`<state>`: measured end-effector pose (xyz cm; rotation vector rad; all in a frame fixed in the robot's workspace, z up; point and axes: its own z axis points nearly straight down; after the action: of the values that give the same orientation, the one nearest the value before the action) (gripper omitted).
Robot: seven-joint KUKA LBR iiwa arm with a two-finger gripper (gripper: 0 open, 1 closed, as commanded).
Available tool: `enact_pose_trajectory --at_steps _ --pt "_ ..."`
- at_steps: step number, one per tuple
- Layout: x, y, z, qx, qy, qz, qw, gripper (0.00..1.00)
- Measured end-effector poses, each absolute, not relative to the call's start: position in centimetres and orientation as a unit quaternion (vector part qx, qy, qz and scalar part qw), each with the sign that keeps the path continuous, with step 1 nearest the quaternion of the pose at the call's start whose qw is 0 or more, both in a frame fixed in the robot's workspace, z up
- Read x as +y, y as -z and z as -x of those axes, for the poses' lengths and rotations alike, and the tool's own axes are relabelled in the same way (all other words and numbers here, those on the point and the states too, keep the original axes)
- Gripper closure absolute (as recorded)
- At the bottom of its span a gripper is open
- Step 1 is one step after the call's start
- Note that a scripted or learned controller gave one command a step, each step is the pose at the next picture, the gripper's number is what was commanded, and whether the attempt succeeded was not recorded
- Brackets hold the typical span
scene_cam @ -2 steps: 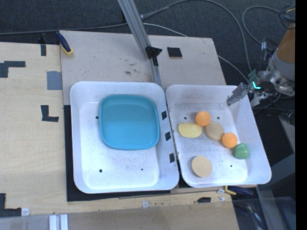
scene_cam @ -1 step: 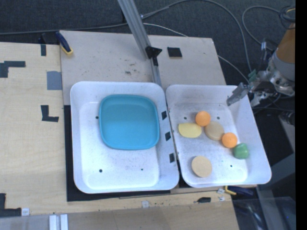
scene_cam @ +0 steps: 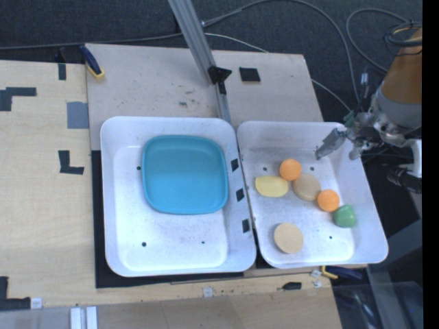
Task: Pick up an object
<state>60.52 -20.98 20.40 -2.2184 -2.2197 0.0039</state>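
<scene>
Plywood worktop (scene_cam: 41, 204), dark floor and cables behind. Left bin (scene_cam: 116, 184) holds a blue plate (scene_cam: 184, 174). Right bin (scene_cam: 363, 204): two orange balls (scene_cam: 290, 169), yellow piece (scene_cam: 271, 186), two tan discs (scene_cam: 288, 238), green ball (scene_cam: 344, 216), all below and left of the jaws (scene_cam: 343, 144). Jaws apart over the bin's upper right, gripping nothing.

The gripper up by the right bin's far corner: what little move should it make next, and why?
Probably slide down-left and lower toward the orange ball. The gripper hangs over the right bin rim's upper right corner holding nothing, and that ball is the closest object, with bare floor between them.
</scene>
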Motion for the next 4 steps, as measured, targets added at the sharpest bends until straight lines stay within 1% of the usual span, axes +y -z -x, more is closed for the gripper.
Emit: enact_pose_trajectory --at_steps 1,2,3,4 --pt "-20.2 -15.7 -60.0 -0.708 -0.0011 0.707 0.002 0.00" --pt "-20.3 -11.4 -60.1 -0.707 -0.0012 0.707 0.002 0.00" --pt "-20.3 -12.6 -60.2 -0.708 -0.0002 0.707 0.000 1.00" --pt "-20.3 -16.8 -60.0 -0.707 0.0008 0.707 -0.001 1.00"
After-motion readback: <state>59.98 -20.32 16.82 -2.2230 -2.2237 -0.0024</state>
